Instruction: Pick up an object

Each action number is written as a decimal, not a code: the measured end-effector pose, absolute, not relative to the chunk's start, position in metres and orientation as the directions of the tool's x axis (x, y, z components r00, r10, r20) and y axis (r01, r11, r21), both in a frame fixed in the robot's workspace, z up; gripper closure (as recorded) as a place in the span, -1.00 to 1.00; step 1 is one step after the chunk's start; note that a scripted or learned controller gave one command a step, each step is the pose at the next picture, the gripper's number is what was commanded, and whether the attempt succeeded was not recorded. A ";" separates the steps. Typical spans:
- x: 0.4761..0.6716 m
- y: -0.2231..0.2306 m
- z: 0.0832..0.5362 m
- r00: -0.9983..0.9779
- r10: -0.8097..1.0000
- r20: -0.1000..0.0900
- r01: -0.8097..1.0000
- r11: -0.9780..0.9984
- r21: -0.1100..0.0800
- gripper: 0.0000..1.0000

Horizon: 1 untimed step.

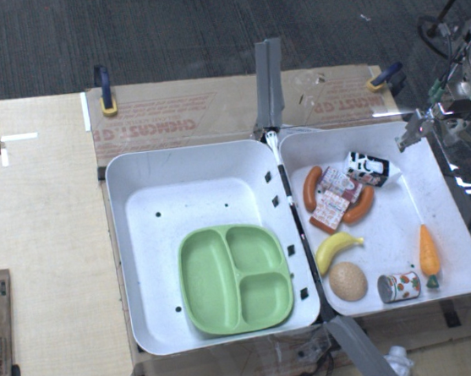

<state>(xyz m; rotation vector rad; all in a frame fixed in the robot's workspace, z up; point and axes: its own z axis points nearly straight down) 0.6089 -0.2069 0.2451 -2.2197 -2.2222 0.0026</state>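
Note:
The right bin (445, 225) holds several items. Two orange-red sausages (311, 188) flank a pink-and-white packet (332, 196), and a black-and-white object (368, 167) lies behind them. Nearer the front are a yellow banana (337, 249), a tan egg-shaped object (347, 281), a small can (398, 286) lying on its side and an orange carrot (428, 252). My gripper (420, 126) hovers at the bin's far right corner, over the rim, apart from all the items. Nothing shows in its grasp.
The left bin (139, 237) holds a green divided plate (235, 278). A grey divider post (270, 85) rises behind the seam between the bins. Clamps (105, 101) hold cardboard at the back. Cables and dark hardware (470, 154) crowd the right edge.

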 end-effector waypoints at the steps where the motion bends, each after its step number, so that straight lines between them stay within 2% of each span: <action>1: 0.630 -0.221 0.256 0.025 1.000 -0.002 1.000 -0.025 0.000 -1.00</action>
